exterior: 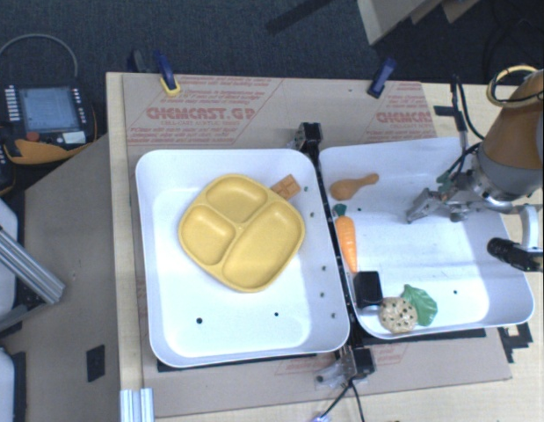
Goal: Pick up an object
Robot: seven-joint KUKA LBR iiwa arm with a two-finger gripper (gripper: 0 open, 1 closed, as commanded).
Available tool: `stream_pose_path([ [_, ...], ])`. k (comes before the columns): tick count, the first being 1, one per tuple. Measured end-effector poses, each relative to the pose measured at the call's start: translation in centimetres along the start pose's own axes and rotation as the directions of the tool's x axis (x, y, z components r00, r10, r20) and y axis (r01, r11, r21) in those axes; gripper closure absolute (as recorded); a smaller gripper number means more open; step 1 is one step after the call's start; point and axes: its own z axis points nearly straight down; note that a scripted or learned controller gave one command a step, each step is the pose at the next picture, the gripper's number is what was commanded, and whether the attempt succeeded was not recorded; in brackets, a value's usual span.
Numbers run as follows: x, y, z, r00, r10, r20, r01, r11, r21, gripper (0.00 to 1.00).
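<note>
Left of fingers (418, 209), well apart: carrot (345, 243), right bin (482, 315).

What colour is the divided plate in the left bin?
Yellow: the three-compartment plastic plate shows clearly in the camera view.

Bright, even overhead light; white bins (166, 323) near blown out, mild glare. Soft short shadows under yellow plate (242, 232). Focus slightly soft, dark floor at 12 o'clock.
</note>
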Motion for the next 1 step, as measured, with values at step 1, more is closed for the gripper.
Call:
stream_pose_path([
  [1,-0.21,0.34,-1.34,1.0,-0.001,0.01,0.001,1.0,-0.016,1.0],
])
